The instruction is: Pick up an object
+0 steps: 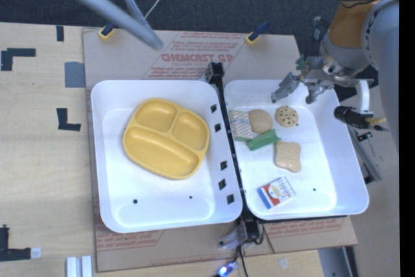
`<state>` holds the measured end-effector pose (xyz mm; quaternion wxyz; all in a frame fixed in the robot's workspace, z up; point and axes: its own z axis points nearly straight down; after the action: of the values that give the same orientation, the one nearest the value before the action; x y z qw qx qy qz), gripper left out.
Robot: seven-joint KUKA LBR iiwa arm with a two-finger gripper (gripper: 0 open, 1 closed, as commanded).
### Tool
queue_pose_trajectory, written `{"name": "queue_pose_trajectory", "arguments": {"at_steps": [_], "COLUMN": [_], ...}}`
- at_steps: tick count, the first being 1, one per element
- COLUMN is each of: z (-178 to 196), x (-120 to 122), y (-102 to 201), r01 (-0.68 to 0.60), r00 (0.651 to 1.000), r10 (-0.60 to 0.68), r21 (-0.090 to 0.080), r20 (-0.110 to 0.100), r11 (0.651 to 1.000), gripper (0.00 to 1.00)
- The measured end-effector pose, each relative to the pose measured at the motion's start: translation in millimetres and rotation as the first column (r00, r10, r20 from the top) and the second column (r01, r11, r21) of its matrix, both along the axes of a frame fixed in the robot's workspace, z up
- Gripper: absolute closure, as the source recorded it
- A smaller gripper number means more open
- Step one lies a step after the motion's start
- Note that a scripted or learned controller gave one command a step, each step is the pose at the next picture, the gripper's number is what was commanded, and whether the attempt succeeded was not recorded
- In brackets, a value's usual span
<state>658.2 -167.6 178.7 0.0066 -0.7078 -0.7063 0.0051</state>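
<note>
Tool (297,91) open, just above cookie (286,116)

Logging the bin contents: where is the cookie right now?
The cookie lies in the right bin, near its far edge, just right of the tan roll and below the gripper.

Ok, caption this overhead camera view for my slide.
Open gripper hovers above the cookie in the right bin; yellow tray fills the left bin.

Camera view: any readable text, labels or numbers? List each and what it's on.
"CHEMCAST GP": red print on the brown board under the bins, partly blurred.
Small box in the right bin: red and blue label, too small to read.
Red print along the board's front edge: unreadable.
</note>
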Motion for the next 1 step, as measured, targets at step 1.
{"name": "queue_pose_trajectory", "arguments": {"at_steps": [1], "z": [9.6], "x": [3.5], "y": [0.4], "r01": [-0.003], "r00": [1.0], "r10": [0.003], "r21": [-0.003], "r20": [0.015], "r11": [1.0], "gripper": [0.0]}}
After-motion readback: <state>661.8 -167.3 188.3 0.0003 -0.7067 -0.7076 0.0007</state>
